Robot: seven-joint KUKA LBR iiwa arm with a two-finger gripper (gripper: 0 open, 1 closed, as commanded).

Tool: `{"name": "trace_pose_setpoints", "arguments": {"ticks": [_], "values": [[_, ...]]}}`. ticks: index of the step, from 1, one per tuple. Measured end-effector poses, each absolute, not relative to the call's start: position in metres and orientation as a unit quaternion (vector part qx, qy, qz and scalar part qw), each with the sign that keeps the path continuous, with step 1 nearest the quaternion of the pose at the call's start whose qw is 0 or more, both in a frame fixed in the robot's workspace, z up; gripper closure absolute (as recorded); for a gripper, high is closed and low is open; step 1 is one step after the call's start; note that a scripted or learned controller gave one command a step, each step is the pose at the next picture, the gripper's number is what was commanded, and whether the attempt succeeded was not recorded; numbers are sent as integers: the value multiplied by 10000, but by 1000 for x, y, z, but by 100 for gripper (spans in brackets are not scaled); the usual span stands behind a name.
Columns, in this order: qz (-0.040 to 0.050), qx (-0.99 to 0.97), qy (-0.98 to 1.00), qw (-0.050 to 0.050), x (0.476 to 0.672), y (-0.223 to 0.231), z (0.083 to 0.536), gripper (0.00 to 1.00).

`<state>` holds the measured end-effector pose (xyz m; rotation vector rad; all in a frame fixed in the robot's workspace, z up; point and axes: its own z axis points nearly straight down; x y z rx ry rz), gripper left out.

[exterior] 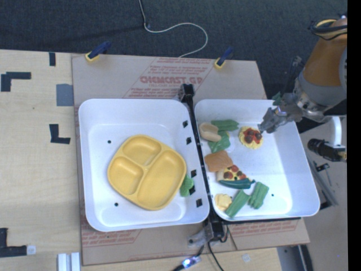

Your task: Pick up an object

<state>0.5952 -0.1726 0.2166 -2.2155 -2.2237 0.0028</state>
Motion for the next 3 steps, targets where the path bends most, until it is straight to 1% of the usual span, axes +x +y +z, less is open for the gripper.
{"name": "trace_pose_setpoints", "arguments": {"ticks": [1,2,3], "values": [[7,-7054,-7088,16,581,-117,207,100],[1,-7051,-7091,14,572,-70,219,100],[6,-7050,-7092,18,553,-19,229,100]]}}
